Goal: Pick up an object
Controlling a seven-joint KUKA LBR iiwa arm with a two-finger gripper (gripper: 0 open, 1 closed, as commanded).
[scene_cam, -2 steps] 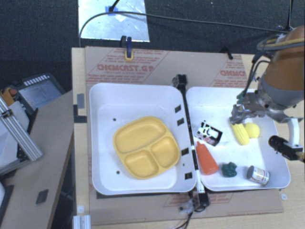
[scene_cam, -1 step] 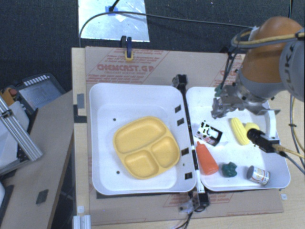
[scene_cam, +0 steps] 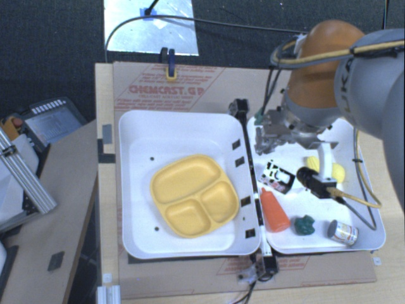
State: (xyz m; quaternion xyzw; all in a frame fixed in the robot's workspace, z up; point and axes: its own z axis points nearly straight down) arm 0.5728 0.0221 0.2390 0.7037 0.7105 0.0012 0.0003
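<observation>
My gripper (scene_cam: 264,143) hangs over the upper left part of the right bin (scene_cam: 366,233), close to the divider between the bins. Just below it lies a small black and white patterned object (scene_cam: 278,175). Further toward the front rest an orange cone-shaped object (scene_cam: 274,211), a small green object (scene_cam: 304,225) and a small can (scene_cam: 343,232) on its side. A yellow object (scene_cam: 336,171) lies to the right, partly hidden behind the wrist's bracket. Nothing is visibly held by the gripper.
The left bin (scene_cam: 136,170) holds a yellow divided plate (scene_cam: 193,194). The big grey and orange arm (scene_cam: 342,62) covers the back of the right bin. A grey device (scene_cam: 50,122) and a metal rail (scene_cam: 25,179) sit off the bench to the left.
</observation>
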